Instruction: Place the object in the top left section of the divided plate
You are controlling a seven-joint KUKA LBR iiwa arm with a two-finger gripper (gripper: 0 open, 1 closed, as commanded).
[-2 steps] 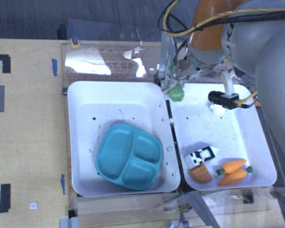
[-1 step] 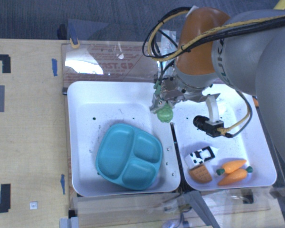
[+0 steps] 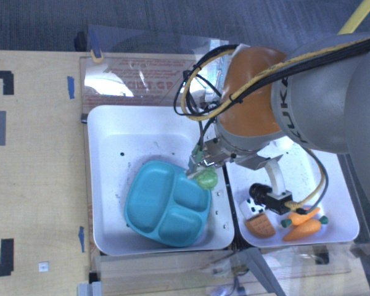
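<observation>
The gripper [image 3: 202, 165] is hanging over the right edge of the blue divided plate [image 3: 166, 208] in the left bin [image 3: 105, 165], apparently pinching a small green object [image 3: 206, 179] at its tips; carrying looks under way, and next it needs positioning over the top left section before letting go

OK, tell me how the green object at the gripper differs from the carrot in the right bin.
The green object is pale green and rounded; the carrot is orange, long and tapered. The green object sits at the blue plate's right edge in the left bin; the carrot lies in the right bin. Both look like toy food.
</observation>
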